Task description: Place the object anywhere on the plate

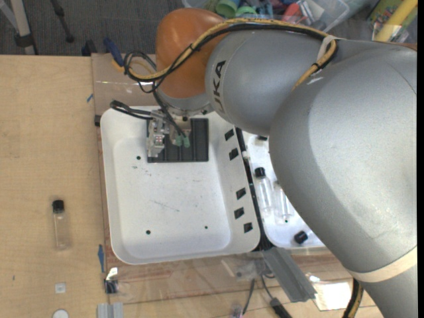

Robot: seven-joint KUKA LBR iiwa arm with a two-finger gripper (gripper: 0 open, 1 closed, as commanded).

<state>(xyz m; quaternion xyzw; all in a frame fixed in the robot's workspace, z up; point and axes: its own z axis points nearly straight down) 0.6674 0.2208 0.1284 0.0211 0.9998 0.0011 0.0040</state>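
Gripper (159,138) hangs low over the far end of the left bin (165,237); whether it is clenched or released cannot be told. Just beside it, toward the view's right, a black ridged slab (195,148) lies in that bin, with a small green piece (184,138) at its near edge. Well beyond, clear vials (265,191) lie in the right bin (278,240).

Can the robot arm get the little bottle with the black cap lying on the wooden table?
Probably yes. The little bottle lies alone on bare wood, left of the left bin. The gripper hangs over that bin's far end, with just the low rim between them.
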